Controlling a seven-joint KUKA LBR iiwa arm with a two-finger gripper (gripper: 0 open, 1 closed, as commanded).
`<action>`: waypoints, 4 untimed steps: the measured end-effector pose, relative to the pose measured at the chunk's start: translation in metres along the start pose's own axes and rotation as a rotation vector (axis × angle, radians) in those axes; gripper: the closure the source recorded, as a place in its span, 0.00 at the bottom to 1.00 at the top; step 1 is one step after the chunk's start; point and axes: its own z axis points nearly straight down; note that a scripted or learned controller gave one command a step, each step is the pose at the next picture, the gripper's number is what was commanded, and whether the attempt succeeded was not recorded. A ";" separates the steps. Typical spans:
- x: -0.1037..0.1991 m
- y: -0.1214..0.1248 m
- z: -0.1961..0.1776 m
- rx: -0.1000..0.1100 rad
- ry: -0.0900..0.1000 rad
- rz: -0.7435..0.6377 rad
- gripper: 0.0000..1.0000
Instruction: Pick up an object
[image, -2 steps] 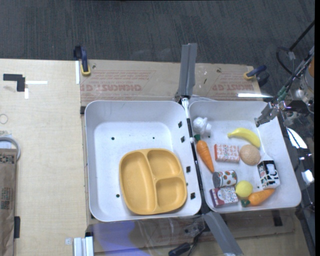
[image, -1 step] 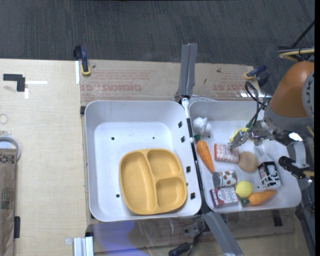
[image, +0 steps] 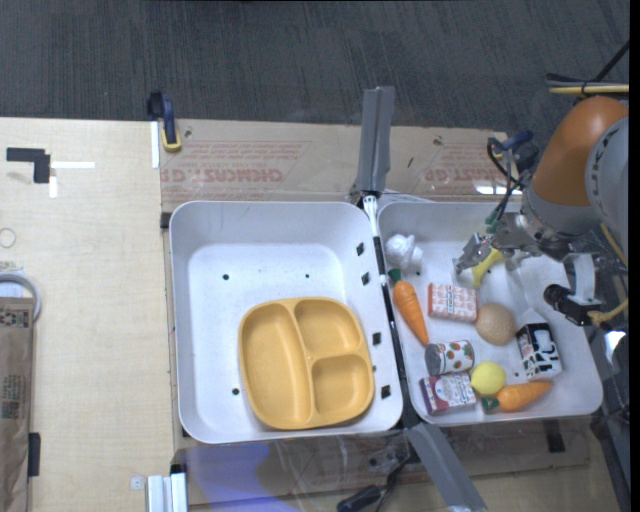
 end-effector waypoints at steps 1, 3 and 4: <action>-0.002 0.020 -0.095 -0.003 -0.001 -0.033 0.00; -0.002 0.021 -0.101 0.001 -0.002 -0.036 0.00; 0.000 -0.029 0.000 0.001 0.000 0.194 0.00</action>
